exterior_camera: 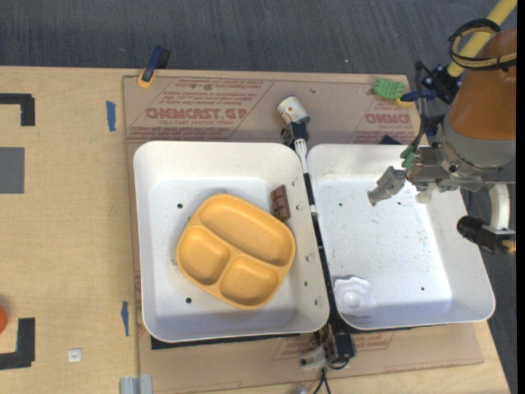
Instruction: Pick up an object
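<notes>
A: Right, status from the camera view?

B: Two bins side by side. Left bin [156,220] has a yellow divided tray [236,249] lying flat near its middle, three compartments, rotated a bit. A small brown block [280,203] sits just beside the tray's upper right edge, close to the bin's right wall. Right bin [443,294] has one white object [354,292] in the lower left corner, near the wall; too pale against the bin to tell what it is.

A: Gripper?

B: Gripper [385,187] hangs over the upper part of the right bin, arm [484,97] reaching in from the right. Fingers look parted slightly, nothing between them. It's well apart from the white object and further still from the tray and block.

A: So no pick yet.

B: None visible. Every candidate rests in its bin. My read: the grasp itself is all still to do, meaning choose a target, line up over it, descend, close, lift.

A: Likely target?

B: Can't tell from pose. White object is nearest. Tray is wide and flat, so I'd expect a rim grab only; brown block sits tight to the tray and wall, awkward clearance.
</notes>
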